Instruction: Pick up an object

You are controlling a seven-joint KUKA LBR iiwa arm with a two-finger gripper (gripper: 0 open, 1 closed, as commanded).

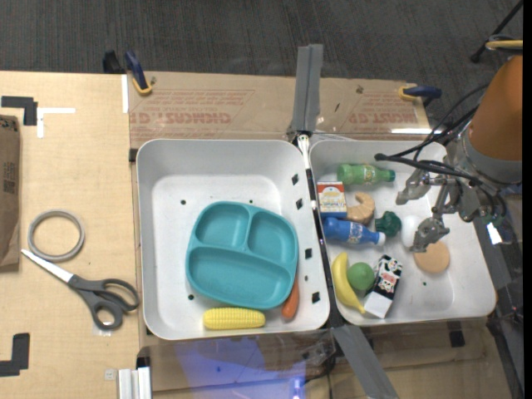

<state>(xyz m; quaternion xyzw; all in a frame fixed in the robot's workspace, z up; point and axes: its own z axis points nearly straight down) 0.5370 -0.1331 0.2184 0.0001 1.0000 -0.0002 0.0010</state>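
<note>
The gripper (422, 214) is seen open and empty above the tan disc (432, 258) in the right bin (465, 304), likely positioned for grasping.

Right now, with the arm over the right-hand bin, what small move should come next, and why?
Probably a short descent onto the tan round piece. The end effector hangs just above it with nothing between its fingers, and that piece lies apart from the crowded bottles and banana, so it looks like the easiest thing to grasp.
</note>
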